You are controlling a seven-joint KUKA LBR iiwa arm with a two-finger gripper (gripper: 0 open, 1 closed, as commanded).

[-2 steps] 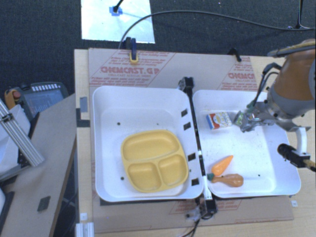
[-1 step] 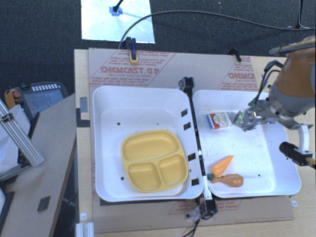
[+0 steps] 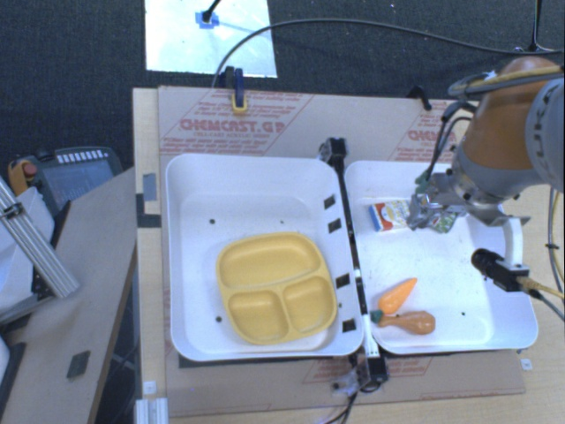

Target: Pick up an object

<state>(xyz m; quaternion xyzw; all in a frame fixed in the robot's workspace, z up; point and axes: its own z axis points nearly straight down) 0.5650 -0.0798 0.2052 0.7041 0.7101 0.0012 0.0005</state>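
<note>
I see two shallow white plastic bins side by side on the worktop (image 3: 150, 263), divided by a black clipped seam. The left white bin (image 3: 194, 193) carries a yellow three-compartment plastic tray (image 3: 275, 285), sitting toward its near half, close to the seam. The right white bin (image 3: 503, 316) is my landmark for the rest. The end effector (image 3: 426, 212) is low over this bin's far half, toward its middle, with the grey arm and orange band (image 3: 499, 122) reaching in over the bin's right wall. I cannot tell whether it is spread or closed; the tip is dark and blurred against the clutter under it. Just left of the end effector, in the far-left part of the right bin, lies a small white packet with red and blue print (image 3: 387, 215); the tip appears to be at or touching its right end, but I cannot confirm contact. A small greenish item (image 3: 446, 223) lies immediately on the other side of the tip, its kind unclear. Near the bin's front-left corner lie an orange carrot-shaped toy (image 3: 398, 294) and, just in front of it, a tan drumstick-shaped toy (image 3: 409, 322), the two close together, well apart from the end effector.
</note>
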